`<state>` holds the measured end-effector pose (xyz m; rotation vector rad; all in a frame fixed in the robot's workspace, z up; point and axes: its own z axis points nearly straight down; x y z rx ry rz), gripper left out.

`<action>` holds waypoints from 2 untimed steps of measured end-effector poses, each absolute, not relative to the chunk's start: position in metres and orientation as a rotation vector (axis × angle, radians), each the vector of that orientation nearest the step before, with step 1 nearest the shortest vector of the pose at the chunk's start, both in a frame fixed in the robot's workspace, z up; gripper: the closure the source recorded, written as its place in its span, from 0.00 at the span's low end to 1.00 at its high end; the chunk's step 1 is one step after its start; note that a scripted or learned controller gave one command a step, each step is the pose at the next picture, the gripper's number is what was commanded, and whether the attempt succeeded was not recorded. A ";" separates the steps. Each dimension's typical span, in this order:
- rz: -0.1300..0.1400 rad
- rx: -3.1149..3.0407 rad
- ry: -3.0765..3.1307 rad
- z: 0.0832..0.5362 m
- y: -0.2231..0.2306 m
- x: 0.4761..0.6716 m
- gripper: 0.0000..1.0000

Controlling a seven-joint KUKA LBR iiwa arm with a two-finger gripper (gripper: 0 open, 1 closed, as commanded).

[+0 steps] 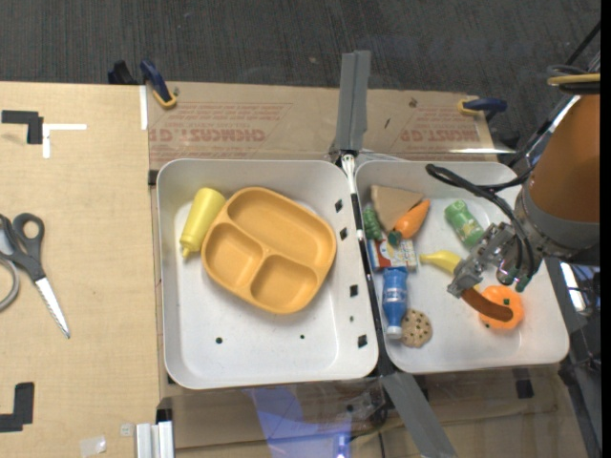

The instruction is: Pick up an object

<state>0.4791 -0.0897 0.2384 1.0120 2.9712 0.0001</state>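
Your two-finger gripper (pixel 474 282) sits low in the right white bin (pixel 549 346), over the round orange plastic piece (pixel 498 307); grip state unreadable.

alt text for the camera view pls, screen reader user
The grey arm's gripper hangs over the right white bin, just above an orange ring-shaped toy among small toy foods. The left white bin holds a yellow divided plate and a yellow bottle.

- One fixed camera looks down at a slant from above the bench.
- Both shallow white plastic bins (pixel 172 284) fit in frame, left of the metal two-finger claw (pixel 470 281).
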 end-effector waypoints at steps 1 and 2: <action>-0.001 1.034 2.967 0.271 -0.007 0.538 1.00; -0.003 1.490 2.763 0.283 0.041 0.629 1.00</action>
